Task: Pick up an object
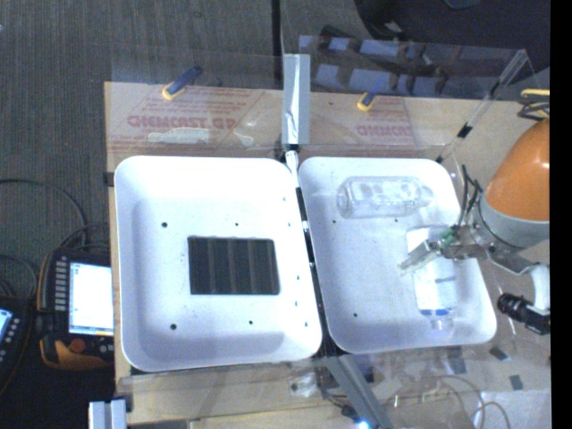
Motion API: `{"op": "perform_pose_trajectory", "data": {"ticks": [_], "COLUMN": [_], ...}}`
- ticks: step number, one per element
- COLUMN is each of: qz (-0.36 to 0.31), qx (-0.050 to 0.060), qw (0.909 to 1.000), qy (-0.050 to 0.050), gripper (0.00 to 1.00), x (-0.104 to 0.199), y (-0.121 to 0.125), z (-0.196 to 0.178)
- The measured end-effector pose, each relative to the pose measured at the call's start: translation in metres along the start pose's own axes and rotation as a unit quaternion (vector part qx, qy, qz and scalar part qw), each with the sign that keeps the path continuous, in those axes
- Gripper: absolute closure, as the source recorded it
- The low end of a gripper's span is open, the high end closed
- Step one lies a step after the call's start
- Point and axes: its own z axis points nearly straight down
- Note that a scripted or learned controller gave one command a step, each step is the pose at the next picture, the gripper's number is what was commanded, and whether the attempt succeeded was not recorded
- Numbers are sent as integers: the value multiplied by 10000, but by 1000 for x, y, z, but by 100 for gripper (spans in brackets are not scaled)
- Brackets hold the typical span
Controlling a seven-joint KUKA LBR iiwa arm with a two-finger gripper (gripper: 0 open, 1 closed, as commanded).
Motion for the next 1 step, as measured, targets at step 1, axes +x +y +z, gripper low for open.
{"op": "perform_pose_trajectory", "data": {"ticks": [1], "qz": [251], "qx": [-77], "qw": [9997], "qy": [2], "gripper": [0], "x": [-12], "y": [-6], "z": [46]}}
